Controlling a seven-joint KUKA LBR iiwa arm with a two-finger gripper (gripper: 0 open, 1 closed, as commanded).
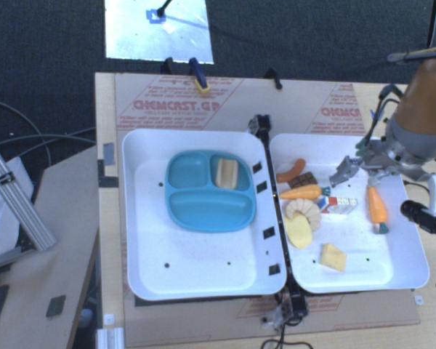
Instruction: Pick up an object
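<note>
Approach step: the gripper (346, 170), grasp state impossible to tell, hovers over the right bin (407, 267); next, descend toward the carrot (377, 205) at its four o'clock.

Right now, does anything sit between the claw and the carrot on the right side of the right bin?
Nothing visible does. The claw hovers up-left of the carrot, with bare bin floor between them.
</note>
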